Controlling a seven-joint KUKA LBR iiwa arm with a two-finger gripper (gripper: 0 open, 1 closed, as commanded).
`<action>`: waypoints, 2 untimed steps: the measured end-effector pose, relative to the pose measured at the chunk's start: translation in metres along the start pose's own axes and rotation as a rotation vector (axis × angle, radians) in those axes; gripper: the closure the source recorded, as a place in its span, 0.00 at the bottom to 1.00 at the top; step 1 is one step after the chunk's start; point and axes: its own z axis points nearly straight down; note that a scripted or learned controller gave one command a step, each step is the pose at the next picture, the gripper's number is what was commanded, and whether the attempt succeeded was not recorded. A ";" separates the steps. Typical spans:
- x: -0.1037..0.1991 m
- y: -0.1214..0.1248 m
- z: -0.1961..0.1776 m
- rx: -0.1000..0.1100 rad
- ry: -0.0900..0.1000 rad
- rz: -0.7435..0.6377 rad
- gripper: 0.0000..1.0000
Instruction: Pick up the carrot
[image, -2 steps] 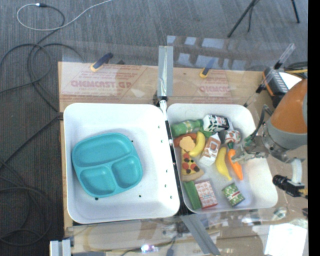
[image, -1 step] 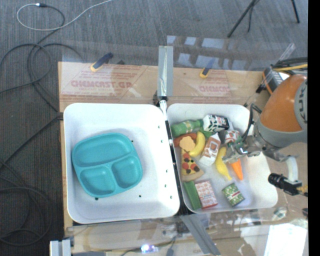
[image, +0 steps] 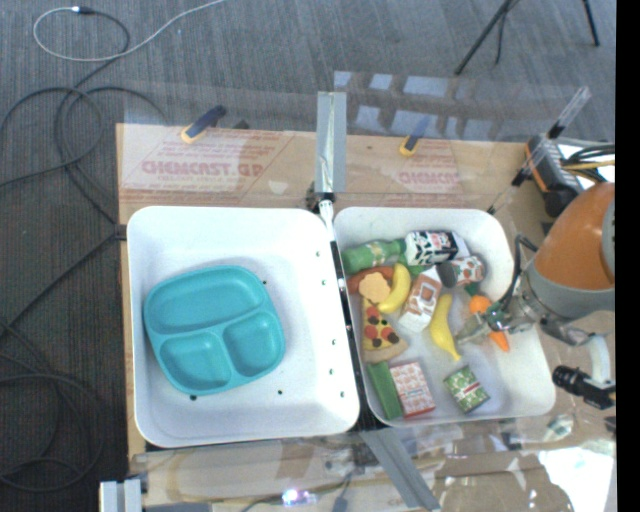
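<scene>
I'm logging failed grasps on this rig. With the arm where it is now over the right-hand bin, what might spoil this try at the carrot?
1. The carrot is small and lies by the right bin's wall, so the end effector may bump the wall or pinch only an end.
2. A yellow banana lies just to the carrot's left; a slightly off closure might nudge or catch it instead.
3. The bin is crowded, so a dropped carrot may roll among the other items.

You see a teal divided tray (image: 213, 330) in a white bin (image: 300, 232), an orange carrot (image: 492, 322), two yellow bananas (image: 443, 326), and a black-and-white cow-patterned carton (image: 432, 244).
</scene>
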 end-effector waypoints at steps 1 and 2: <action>0.008 -0.036 -0.101 0.007 -0.003 0.141 1.00; 0.008 -0.036 -0.101 0.007 -0.003 0.141 0.00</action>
